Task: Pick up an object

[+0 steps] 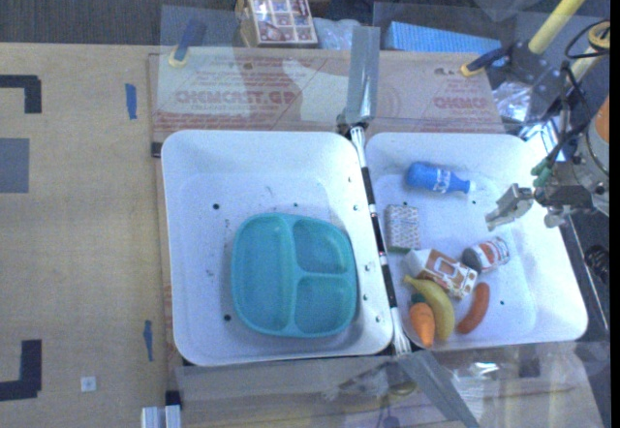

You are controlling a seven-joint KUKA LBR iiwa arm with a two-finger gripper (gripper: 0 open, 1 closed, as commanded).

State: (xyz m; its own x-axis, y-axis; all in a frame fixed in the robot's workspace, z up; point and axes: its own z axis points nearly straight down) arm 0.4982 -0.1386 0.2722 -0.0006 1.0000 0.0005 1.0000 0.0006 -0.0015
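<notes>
Left bin (194,165): holds one teal divided tray (293,275), lying flat toward the bin's near side. Nothing in it bears on the pick.

Right bin (552,320), left to right:
- Small patterned packet (402,226), against the wall shared with the left bin.
- Banana (435,304), long axis running from upper left to lower right, its lower end just beside an orange fruit (421,323).
- Blue bottle (438,178), lying on its side at the far end, long axis roughly left-right, apart from the rest.
- Small printed carton (449,272), touching the banana's upper end.
- Carrot-like orange piece (474,308), tilted, long axis from lower left to upper right.
- Small can (487,254) with a red label, on its side, nearest item to the gripper.

Gripper (507,207): hangs over the right bin's right half, reaching in from the right. One finger shows as a pale blade pointing left and down; whether the fingers stand apart or together cannot be told. Nothing is seen between them.

Governing relation: the can lies just below and slightly left of the fingertips; judged the likeliest target, calling for a short move toward the near side before descent.
</notes>
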